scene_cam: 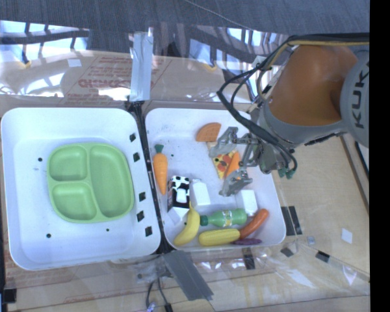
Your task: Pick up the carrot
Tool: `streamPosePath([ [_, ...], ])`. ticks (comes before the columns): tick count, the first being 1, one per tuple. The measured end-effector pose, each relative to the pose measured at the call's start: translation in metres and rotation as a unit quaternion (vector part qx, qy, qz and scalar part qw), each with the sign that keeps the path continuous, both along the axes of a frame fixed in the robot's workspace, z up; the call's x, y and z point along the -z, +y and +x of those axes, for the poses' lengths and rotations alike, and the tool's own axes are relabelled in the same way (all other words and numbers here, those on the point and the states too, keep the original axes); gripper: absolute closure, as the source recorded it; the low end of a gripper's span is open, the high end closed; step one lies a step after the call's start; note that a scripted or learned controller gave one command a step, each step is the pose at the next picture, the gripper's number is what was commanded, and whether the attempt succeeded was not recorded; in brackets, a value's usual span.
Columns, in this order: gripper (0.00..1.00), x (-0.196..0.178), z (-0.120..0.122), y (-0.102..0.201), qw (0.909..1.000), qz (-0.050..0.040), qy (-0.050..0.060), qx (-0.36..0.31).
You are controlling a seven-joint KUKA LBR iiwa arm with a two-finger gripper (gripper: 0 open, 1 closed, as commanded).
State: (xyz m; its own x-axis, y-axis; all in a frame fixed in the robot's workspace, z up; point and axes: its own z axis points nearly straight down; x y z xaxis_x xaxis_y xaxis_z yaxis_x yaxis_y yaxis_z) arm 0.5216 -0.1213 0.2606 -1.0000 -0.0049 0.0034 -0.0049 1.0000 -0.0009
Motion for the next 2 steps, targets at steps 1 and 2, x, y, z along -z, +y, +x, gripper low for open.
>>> streamPosePath([
  [1, 0.0, 0.095, 0.058, -0.041, 0.9958, 0.0005, 0.0, 0.091],
  [2, 0.0, 0.17, 0.066, -0.081, 0.9974, 0.0004, 0.0, 0.073],
])
